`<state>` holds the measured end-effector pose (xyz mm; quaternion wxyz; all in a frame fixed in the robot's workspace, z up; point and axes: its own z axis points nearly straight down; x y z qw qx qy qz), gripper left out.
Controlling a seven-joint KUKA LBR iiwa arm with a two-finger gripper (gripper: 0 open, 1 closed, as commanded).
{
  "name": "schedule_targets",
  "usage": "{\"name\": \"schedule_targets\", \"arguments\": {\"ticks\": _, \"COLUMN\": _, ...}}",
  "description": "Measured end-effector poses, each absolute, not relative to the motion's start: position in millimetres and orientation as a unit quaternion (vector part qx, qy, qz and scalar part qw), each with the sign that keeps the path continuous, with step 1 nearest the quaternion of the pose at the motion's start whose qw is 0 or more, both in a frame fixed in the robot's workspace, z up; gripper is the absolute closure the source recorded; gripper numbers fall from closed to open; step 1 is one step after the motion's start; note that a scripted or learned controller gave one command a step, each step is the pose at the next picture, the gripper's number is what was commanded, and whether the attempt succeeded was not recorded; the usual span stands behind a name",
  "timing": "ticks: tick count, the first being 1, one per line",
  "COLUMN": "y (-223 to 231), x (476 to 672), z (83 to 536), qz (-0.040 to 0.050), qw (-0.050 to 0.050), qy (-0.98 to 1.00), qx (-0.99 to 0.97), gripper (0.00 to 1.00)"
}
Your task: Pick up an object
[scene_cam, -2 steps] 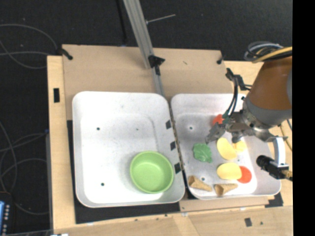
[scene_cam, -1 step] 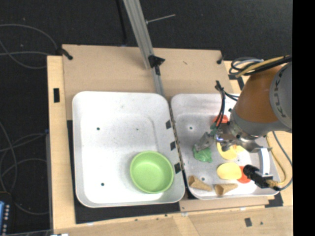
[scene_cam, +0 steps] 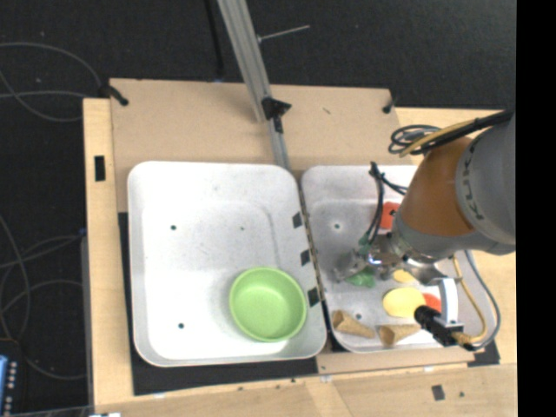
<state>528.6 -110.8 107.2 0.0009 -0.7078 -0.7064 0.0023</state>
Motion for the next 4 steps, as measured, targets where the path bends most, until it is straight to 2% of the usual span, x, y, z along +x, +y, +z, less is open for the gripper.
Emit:
{"name": "schedule_targets", "arguments": {"ticks": 1, "y": -110, "x": 531.0, "z": 121, "qz": -0.0018, "qw": 0.000, "qy": -0.705, "qx": -0.710, "gripper": 1.00}}
{"name": "schedule_targets", "arguments": {"ticks": 2, "y": -106, "x": 534.2, "z": 165, "qz": -0.0021, "qw": -0.002, "qy": -0.708, "qx": -0.706, "gripper": 1.00}}
{"name": "schedule_targets", "arguments": {"ticks": 3, "y": -109, "x": 528.9, "z": 212, "qz": -0.0022, "qw": -0.003, "qy": -0.708, "qx": -0.706, "gripper": 1.00}}
{"name": "schedule_targets", "arguments": {"ticks": 4, "y": -117, "x": 537.7, "z": 265, "qz": -0.0020, "qw": -0.003, "qy": -0.709, "qx": -0.706, "gripper": 1.00}}
